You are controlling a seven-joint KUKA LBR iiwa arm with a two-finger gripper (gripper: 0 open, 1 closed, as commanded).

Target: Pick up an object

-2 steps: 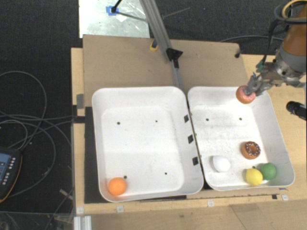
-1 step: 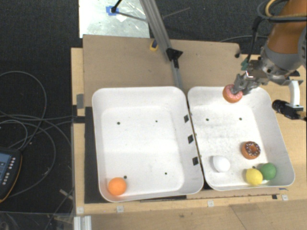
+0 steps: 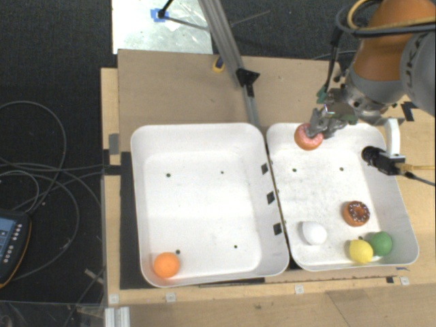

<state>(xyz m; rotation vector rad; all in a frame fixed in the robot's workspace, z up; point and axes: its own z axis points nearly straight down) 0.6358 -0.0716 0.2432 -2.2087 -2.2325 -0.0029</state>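
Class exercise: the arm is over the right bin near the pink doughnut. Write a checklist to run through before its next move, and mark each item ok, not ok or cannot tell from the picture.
1. Gripper is over the target: ok, it sits at the pink doughnut in the far corner of the right bin.
2. Doughnut is between the fingers: cannot tell, the wrist hides the contact.
3. Space around the target: ok, the chocolate doughnut, white ball, yellow ball and green ball lie at the near end.
4. Bin wall clearance: not ok, the doughnut lies close against the far rim.
5. Left bin contents apart from the arm: ok, the orange ball lies in its near corner.
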